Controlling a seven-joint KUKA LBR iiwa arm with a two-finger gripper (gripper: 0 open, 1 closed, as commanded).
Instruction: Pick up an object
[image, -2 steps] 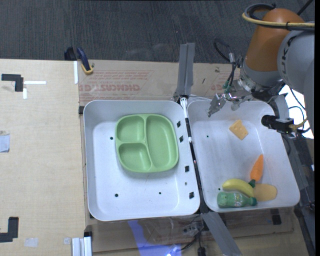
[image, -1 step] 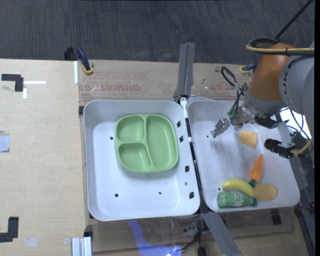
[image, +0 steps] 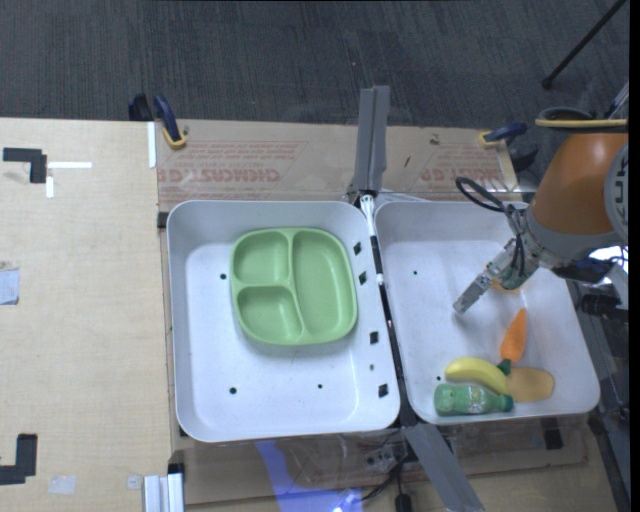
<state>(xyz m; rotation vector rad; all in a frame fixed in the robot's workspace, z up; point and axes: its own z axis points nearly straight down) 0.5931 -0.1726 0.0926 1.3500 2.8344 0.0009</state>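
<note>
Nothing is picked yet: tool (image: 470, 298) hangs over the right bin (image: 430, 250), its grip unclear, carrot (image: 514, 335) and banana (image: 477, 373) waiting.

The arm (image: 585, 185) is cut off by the picture's right edge, and the gripper (image: 470, 297) beneath it is too small and blurred to show how its fingers stand. Near the right bin's (image: 420, 225) front wall, the banana (image: 477, 373) overlaps part of the green bottle (image: 470, 400) and the yellow piece (image: 530, 383) beside it, whose shape is unclear.
</note>
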